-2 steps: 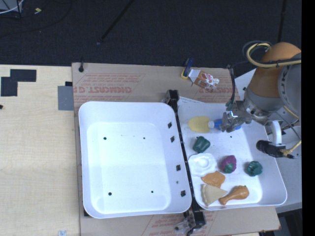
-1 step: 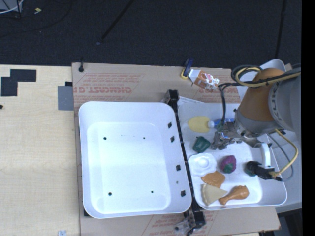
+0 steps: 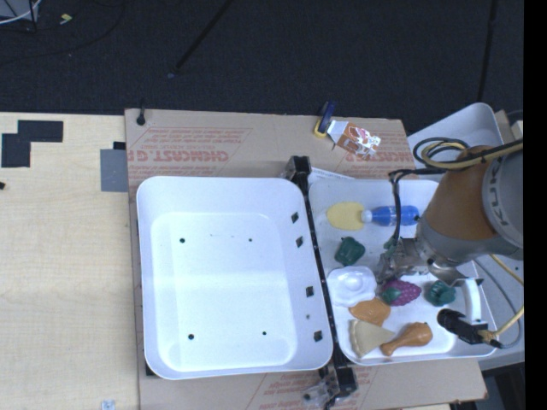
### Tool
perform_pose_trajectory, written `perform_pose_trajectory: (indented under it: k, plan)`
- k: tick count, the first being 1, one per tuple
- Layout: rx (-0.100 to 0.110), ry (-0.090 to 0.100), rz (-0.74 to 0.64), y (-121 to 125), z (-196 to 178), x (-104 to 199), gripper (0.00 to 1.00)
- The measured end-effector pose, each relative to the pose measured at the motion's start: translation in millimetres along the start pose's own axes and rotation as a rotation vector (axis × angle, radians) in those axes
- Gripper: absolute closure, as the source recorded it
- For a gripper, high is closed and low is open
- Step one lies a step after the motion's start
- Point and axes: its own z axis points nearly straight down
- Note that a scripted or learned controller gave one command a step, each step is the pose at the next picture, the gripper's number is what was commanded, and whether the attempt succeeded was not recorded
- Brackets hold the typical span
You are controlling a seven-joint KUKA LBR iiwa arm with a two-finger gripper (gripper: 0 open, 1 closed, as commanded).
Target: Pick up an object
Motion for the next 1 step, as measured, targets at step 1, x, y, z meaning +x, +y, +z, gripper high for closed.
perform_pose_trajectory:
  k: [1]
  plan:
    - [-0.015,0.0,-0.011,76.3,-106.5,97.5,1.0]
